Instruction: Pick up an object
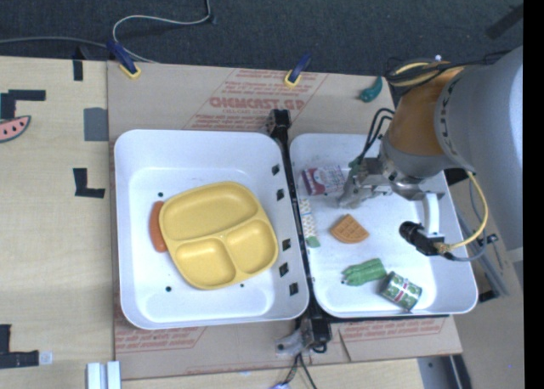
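My gripper (pixel 355 190) hangs low over the back of the right bin (pixel 442 294), beside a red and white packet (pixel 323 180) that lies just to its left. An orange waffle-like piece (pixel 348 229) lies in front of the gripper. Near the bin's front lie a green toy vegetable (pixel 364 272) and a green can (pixel 399 289) on its side. A small pale item (pixel 306 220) rests along the bin's left wall. Nothing is visibly held.
The left bin (pixel 136 294) holds a yellow divided plate (pixel 219 233) with an orange object (pixel 156 226) tucked under its left edge. The grey arm with its orange band (pixel 421 120) covers the right bin's back right corner. Cables run along the right.
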Controlling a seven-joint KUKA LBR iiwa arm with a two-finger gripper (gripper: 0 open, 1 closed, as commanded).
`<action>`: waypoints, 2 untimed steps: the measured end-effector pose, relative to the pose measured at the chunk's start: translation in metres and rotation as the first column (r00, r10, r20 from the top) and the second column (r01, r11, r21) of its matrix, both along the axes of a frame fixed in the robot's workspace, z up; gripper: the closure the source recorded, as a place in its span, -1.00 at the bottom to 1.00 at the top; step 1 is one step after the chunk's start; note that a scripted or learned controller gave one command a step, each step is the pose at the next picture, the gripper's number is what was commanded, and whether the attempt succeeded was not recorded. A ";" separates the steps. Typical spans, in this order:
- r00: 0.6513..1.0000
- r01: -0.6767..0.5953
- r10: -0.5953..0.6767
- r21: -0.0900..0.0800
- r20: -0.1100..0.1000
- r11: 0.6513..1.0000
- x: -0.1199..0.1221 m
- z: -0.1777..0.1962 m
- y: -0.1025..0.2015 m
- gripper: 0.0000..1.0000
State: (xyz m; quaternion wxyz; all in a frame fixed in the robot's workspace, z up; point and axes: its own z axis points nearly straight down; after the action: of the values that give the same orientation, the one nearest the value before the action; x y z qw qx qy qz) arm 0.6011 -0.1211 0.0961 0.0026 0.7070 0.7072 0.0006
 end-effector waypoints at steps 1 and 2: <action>1.000 0.000 0.000 0.000 -0.001 1.000 0.000 0.000 0.000 -1.00; 1.000 0.000 0.000 0.001 -0.001 1.000 0.000 0.009 0.001 1.00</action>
State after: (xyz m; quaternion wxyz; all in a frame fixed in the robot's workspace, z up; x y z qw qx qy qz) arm 0.6010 -0.1206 0.1051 0.0016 0.7069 0.7073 0.0006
